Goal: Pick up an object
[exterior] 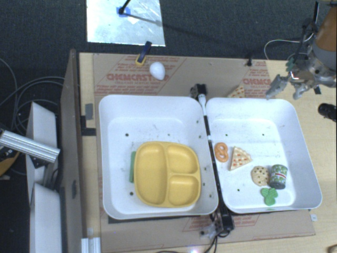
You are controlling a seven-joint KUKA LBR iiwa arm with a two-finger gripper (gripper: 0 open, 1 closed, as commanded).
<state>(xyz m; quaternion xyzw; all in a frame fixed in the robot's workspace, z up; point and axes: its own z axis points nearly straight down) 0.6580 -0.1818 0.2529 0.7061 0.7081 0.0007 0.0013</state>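
Poised above the right bin's (303, 141) far right corner, the claw (288, 87) hung released, fingers spread, grasping nothing. Well below it and to its left lay the pretzel (221, 152), pizza slice (239, 158), cookie (258, 175), can (278, 176) and green piece (270, 195).

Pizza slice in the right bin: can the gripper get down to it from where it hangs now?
Probably yes. The pizza slice lies flat with open space above; the pretzel sits close beside. The gripper hangs above the bin's far rim.
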